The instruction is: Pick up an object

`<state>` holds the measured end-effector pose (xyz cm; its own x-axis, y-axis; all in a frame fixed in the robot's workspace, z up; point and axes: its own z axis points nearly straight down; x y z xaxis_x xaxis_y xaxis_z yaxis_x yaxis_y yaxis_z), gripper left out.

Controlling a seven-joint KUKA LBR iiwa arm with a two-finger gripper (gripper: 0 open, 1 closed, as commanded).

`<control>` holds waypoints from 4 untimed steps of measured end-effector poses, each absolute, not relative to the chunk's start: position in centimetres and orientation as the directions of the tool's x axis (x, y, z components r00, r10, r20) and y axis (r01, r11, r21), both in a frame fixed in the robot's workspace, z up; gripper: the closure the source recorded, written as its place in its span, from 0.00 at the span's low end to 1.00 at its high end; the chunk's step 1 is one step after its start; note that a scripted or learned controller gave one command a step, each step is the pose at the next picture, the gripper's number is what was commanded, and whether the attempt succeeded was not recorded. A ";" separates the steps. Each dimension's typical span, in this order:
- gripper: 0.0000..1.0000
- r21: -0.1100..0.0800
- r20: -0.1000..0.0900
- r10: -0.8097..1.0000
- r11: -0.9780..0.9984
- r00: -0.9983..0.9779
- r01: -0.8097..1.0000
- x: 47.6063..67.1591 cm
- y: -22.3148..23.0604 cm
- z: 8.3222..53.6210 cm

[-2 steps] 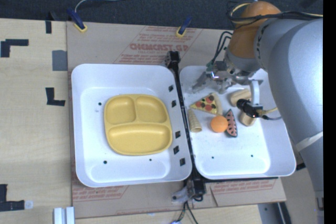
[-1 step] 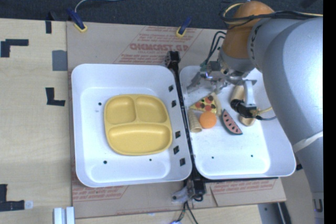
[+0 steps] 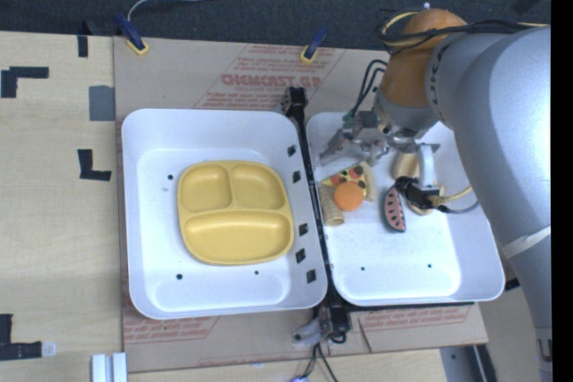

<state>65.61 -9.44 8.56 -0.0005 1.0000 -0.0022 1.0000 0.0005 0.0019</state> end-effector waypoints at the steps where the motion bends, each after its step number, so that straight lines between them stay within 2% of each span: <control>1: 0.00 0.001 0.000 1.000 0.002 -0.002 1.000 66.9 -9.4 8.5; 4: 0.00 0.001 -0.001 1.000 0.002 -0.002 1.000 66.9 -9.4 8.5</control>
